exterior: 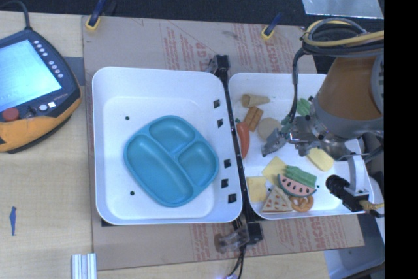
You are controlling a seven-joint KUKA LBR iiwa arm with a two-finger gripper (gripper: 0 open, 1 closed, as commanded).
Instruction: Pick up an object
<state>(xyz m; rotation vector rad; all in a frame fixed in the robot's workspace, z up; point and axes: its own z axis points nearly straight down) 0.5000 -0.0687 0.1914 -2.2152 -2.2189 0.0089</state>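
My gripper (287, 146) hangs low over the middle of the right bin (287, 80), and its fingers (272, 144) stand apart with nothing between them. Toy food lies all around it. A beige round piece (266, 128) sits just left of the fingers, beside a brown sausage (252, 118) and a red pepper (243, 139). Below lie a yellow cheese wedge (275, 168), a watermelon slice (296, 184), a pizza slice (277, 202) and a pretzel (303, 204). A yellow piece (320, 159) and a green piece (304, 106) lie close to the wrist, partly hidden by it.
The left bin (111, 89) holds a blue divided plate (171, 160). A tan piece (255, 100) lies near the right bin's far wall. A control tablet (29, 85) rests on the bench at far left. The arm (349, 88) covers the right bin's right side.
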